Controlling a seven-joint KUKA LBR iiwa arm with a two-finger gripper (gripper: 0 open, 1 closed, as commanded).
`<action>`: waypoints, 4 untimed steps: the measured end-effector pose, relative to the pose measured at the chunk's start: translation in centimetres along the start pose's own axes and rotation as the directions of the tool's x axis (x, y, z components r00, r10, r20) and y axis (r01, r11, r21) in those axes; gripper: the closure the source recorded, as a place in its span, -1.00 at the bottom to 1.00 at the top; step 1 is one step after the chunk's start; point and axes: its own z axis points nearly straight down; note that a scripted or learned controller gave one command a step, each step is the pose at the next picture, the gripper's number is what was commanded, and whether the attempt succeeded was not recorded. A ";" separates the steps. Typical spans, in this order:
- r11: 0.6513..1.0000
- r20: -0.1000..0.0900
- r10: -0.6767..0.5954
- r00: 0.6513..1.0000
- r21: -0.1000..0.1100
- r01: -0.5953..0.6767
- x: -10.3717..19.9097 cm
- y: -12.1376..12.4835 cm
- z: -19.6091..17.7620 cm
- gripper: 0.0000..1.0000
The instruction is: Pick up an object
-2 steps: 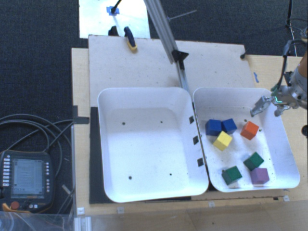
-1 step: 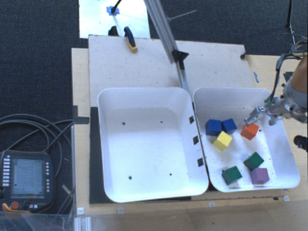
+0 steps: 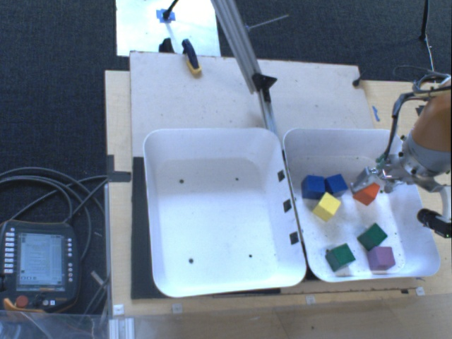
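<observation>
robot lab: teach pendant [image 3: 39, 263], cabled bench [image 3: 311, 94]
</observation>
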 end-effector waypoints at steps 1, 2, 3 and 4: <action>1.000 0.002 -0.002 1.000 -0.007 0.002 -0.1 0.2 -1.4 1.00; 1.000 0.004 -0.002 1.000 -0.010 0.002 -0.1 0.1 -7.9 1.00; 1.000 0.003 -0.002 1.000 -0.009 0.002 -0.1 0.3 -12.3 1.00; 1.000 0.002 -0.002 1.000 -0.006 0.002 -0.1 0.4 -13.2 1.00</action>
